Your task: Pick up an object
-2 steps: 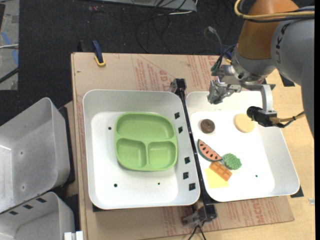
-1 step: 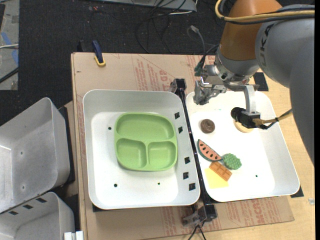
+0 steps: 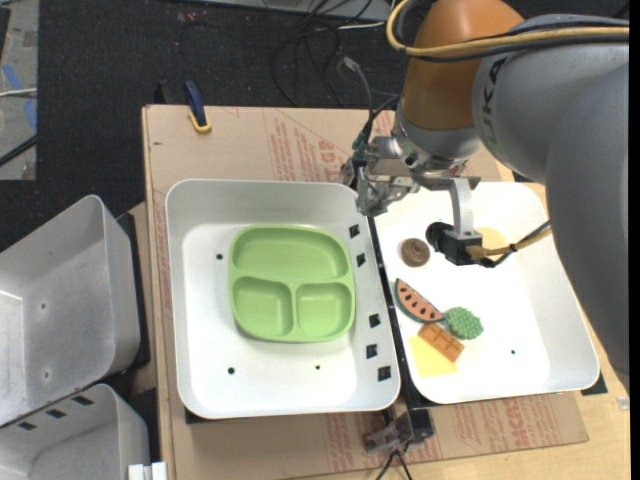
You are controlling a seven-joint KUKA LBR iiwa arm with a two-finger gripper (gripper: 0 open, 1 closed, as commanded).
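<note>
The brown disc [image 3: 415,252] lay in the right bin [image 3: 530,298], near the gripper [image 3: 372,196], which hung up-left of it at the bins' shared edge. Whether it was open or closed, I could not tell. A green plate [image 3: 292,283] sat in the left bin [image 3: 200,268].

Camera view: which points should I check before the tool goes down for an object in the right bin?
1. Objects present in the right bin: ok, five pieces lie there.
2. Tool over a target: not ok, it hangs at the rim between the bins.
3. Brown disc apart from other pieces: ok.
4. Orange block apart: not ok, it lies against the yellow piece and close to the green piece.
5. Green plate out of the way, in the left bin: ok.
</note>
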